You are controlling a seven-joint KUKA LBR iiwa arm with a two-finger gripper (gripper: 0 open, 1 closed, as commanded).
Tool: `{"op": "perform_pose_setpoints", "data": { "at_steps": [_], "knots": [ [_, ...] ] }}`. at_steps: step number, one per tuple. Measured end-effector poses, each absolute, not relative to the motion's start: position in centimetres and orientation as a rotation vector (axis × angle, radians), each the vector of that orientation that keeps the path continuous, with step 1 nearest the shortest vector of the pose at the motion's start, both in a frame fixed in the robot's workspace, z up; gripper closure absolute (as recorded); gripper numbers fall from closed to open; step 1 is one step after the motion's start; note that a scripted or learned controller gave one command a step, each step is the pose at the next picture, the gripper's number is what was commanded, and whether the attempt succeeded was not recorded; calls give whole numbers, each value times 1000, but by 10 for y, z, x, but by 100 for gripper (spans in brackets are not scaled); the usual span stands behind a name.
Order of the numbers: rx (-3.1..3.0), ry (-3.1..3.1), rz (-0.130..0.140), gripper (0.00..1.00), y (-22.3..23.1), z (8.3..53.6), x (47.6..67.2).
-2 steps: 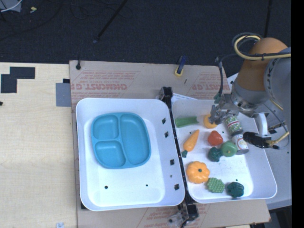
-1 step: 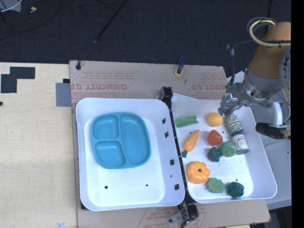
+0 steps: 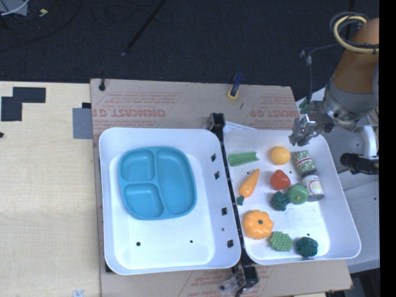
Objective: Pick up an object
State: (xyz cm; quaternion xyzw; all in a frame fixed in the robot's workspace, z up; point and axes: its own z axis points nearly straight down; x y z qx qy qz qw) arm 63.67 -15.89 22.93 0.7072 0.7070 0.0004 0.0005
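My gripper hangs over the far right corner of the right bin, above and just right of an orange fruit. Nothing shows between its fingers. Toy food lies in that bin: a green bean pod, a carrot, a red pepper, two small cans, a green apple, dark broccoli, a pumpkin, a green corn-like piece and another broccoli.
The left bin holds a blue divided plate. Cardboard lies beneath both bins. A blue-and-yellow clip sits at the cardboard's far edge. The arm's grey body stands at the right.
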Motion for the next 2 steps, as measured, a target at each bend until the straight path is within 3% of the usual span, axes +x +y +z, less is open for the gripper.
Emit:
{"op": "perform_pose_setpoints", "data": {
  "at_steps": [2],
  "knots": [
    [2220, 2229, -2, 100, -50, 230, 623]
  ]
}}
